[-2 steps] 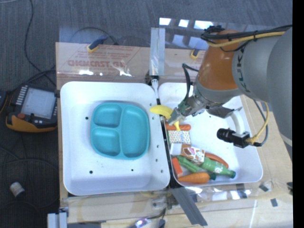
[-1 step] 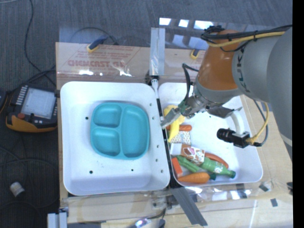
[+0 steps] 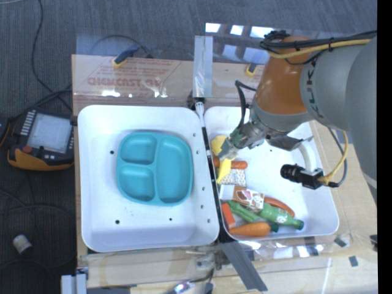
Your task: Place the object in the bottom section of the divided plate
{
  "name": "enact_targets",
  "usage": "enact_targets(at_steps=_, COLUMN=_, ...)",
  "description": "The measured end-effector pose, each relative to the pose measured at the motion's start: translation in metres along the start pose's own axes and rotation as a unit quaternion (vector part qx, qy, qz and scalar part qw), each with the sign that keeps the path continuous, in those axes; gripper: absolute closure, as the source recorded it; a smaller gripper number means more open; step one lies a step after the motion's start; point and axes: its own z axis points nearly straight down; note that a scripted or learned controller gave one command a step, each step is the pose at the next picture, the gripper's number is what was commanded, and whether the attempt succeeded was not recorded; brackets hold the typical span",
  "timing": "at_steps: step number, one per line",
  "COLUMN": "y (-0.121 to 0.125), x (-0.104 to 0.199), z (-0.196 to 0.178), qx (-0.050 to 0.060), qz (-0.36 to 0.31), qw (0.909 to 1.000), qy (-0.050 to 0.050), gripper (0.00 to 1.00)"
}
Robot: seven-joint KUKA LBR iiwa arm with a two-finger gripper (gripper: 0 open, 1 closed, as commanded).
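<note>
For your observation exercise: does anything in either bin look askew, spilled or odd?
Nothing looks spilled or damaged. The plate sits flat in the left bin. The toy food lies in a loose heap in the right bin, under the gripper.

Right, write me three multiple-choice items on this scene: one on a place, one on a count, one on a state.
1. Where does the turquoise divided plastic plate lie?
A. in the left white bin
B. in the right white bin
C. on the floor

2. How many sections does the plate have?
A. two
B. three
C. five

3. What is the state of the plate?
A. piled with toys
B. flipped over
C. bare, with nothing on it

Key: 1 A, the plate sits mid-floor of the left bin. 2 B, two small sections lie left of one long one. 3 C, the toy food lies heaped in the right bin, below the gripper.
</note>
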Motion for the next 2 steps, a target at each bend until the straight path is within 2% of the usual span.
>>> enact_targets(at_steps=1, y=0.060, x=0.063, z=-0.040, qx=-0.002, qz=-0.045, qw=0.9990, qy=-0.002, gripper=1.00)
enact_targets(at_steps=2, y=0.022, x=0.110, z=-0.082, qx=-0.002, qz=-0.066, qw=0.9978, qy=-0.002, gripper=1.00)
